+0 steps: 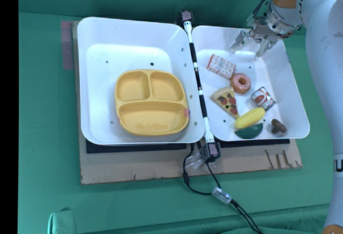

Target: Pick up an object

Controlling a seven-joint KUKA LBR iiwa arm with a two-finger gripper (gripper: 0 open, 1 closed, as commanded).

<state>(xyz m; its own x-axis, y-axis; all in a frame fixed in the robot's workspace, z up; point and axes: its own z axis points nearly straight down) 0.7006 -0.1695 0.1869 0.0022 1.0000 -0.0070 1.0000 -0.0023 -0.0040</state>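
Claw (250,44) hangs over the far corner of the right bin (296,100), fingers spread apart, nothing between them. Released, so no grasp made. It looks clear of the bin floor, though the slant view makes height hard to judge.

All candidate objects lie on the bin floor nearer the camera than the claw. Closest: the small red-and-white box (221,66), just down and to the left of the claw. Next to it, a bit further toward the camera, the donut (240,83). Beyond that, the pizza slice (227,101) and the little can (263,98), lying tilted. Farthest from the claw, by the near rim: the yellow corn-like piece (250,118), touching a dark green wedge (248,131) beneath it, and a small brown item (277,126) off to their right, too small to identify.

Far to the claw's left, across the divider bar (196,76), the left bin (96,34) holds a yellow divided plate (151,102), with no loose items on it.

Progress, as a judgement: early stage. Nothing is lifted and every item rests in the bin. Left to do: pick a target, move over it, come down, clench, lift. The box or donut look the shortest reach. The corn and wedge touch each other, so a grab there could be messy.
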